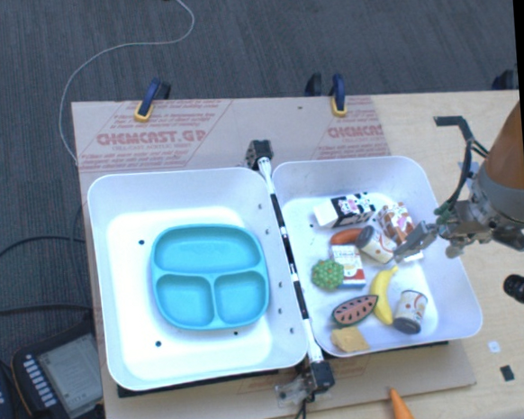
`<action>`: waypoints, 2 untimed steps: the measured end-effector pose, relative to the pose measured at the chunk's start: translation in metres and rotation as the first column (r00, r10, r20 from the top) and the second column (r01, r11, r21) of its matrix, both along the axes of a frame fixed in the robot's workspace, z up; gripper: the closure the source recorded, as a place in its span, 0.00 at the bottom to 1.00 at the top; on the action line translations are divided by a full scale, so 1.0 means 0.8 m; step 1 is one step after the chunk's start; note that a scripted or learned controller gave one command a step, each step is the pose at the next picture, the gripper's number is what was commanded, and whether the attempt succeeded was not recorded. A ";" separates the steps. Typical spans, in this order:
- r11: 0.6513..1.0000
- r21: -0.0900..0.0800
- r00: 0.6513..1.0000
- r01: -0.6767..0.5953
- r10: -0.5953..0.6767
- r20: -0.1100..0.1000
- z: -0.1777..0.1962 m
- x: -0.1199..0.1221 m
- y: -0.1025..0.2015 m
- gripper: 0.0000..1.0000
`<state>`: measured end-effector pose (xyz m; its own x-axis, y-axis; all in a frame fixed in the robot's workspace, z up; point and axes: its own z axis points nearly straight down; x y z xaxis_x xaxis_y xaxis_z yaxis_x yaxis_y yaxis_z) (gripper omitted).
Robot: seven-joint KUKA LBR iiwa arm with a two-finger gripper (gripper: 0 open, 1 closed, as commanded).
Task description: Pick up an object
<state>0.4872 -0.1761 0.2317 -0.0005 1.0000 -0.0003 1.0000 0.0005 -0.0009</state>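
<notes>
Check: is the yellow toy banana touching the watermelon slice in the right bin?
Touching. In the camera view, the banana overlaps the watermelon slice edge, no gap.

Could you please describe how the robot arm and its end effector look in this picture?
The arm enters from the right: an orange band above a grey wrist section, with a thin dark cable looping beside it. The end effector is a small grey and black metal assembly of thin bars; finer details are blurred.

arm reaches in from right, claw [415,240] low
</notes>
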 end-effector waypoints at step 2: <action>1.000 -0.002 1.000 0.002 -0.002 0.009 -0.167 0.000 0.049 1.00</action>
<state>0.4869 -0.1369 0.0982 0.0012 1.0000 -0.0020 1.0000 -0.0012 0.0086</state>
